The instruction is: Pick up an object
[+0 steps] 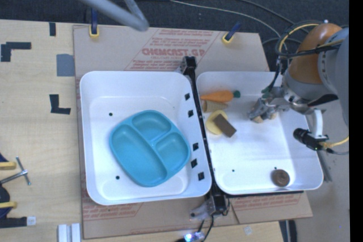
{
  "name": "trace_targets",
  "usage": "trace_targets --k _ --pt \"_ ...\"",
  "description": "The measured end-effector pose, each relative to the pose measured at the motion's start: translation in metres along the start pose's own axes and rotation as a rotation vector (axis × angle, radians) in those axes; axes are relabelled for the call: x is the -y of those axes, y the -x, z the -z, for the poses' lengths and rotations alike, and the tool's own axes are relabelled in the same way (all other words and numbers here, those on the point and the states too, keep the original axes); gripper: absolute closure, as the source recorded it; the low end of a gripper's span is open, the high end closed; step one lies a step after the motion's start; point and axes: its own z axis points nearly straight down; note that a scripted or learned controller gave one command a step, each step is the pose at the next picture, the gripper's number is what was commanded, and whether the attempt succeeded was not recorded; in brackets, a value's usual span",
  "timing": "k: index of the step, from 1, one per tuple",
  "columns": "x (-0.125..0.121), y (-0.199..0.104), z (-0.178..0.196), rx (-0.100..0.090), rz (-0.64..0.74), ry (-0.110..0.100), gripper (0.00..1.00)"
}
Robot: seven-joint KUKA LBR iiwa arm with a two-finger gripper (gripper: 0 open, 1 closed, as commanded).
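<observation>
Right of centre, the hand (262, 112) hangs low in the right bin (249, 178), its opening impossible to judge, nothing visibly held, while the carrot (217, 97) lies just left of it.

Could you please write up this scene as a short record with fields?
left bin: blue tray
right bin: carrot, sponge, brown disc
arm: reaching in over the right bin's upper right
tool: low, right of the carrot and sponge, apart from both
held: nothing seen
</observation>
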Motion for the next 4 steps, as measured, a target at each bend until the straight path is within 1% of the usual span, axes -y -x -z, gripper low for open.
trace_targets --k 1,2,3,4 --pt "-0.011 0.002 0.054 -0.004 -0.002 -0.001 1.00" --pt "-0.016 0.003 0.097 -0.004 -0.001 -0.002 1.00" --pt "-0.018 0.004 0.150 -0.004 -0.001 0.001 1.00" --pt "-0.033 -0.043 0.151 -0.006 0.002 -0.004 1.00"
